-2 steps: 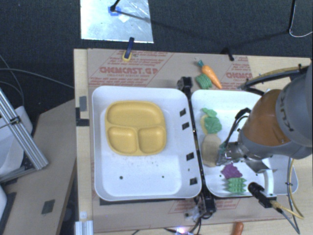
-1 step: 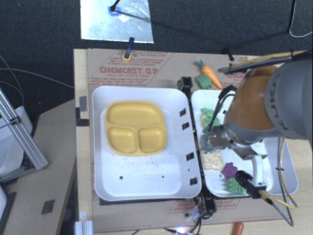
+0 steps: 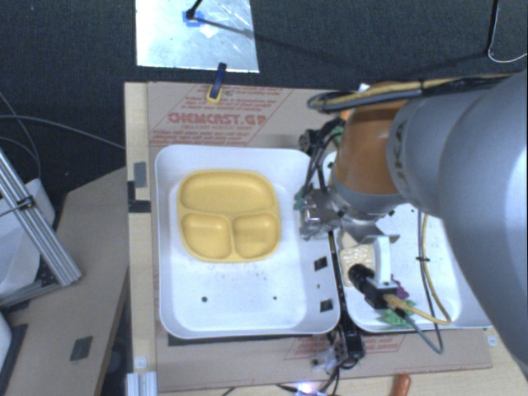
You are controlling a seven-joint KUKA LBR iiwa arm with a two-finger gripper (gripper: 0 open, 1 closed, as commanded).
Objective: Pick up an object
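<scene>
The yellow three-compartment plastic tray [image 3: 228, 214] lies flat toward the far side of the left white bin [image 3: 247, 308]. The gripper [image 3: 353, 238] hangs over the right white bin [image 3: 406, 242], hidden under the wrist, so I cannot tell how open it is or what it grips. A clean pick probably means closing across the tray's raised rim, not its flat face.

A yellow plastic tray [image 3: 228, 215] with rounded corners lies flat and open side up in the left bin [image 3: 239, 308], in its far half and nearer its left wall than its right. It has three compartments: one wide one on the far side and two smaller ones side by side on the near side. Just beyond the left bin's right wall lies a small pale speckled thing [image 3: 356, 256], partly hidden.
</scene>
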